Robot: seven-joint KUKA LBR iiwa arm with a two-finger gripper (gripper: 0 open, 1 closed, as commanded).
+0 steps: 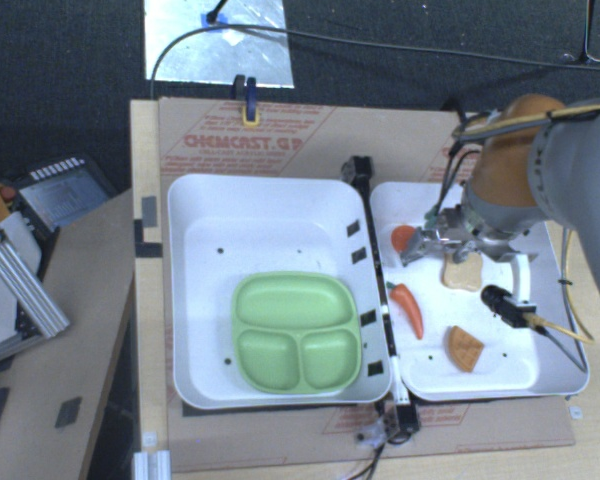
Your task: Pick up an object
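My gripper (pixel 438 245) hangs low over the back of the right bin (pixel 550 368), below the grey arm with its orange band (pixel 510 163). A red round piece (pixel 403 236) lies just left of the gripper, touching or nearly touching it. A pale slice of toast (pixel 462 274) sits right under the gripper's near side. A red-orange chili-shaped piece (pixel 408 309) lies by the bin's left wall. An orange-brown wedge (pixel 465 348) rests toward the front.
The left bin (pixel 210 218) holds a green divided plate (pixel 295 330) in its front half. A black divider (pixel 372 268) runs between the bins. A black fitting with a cable (pixel 508 305) hangs off the arm over the right bin.
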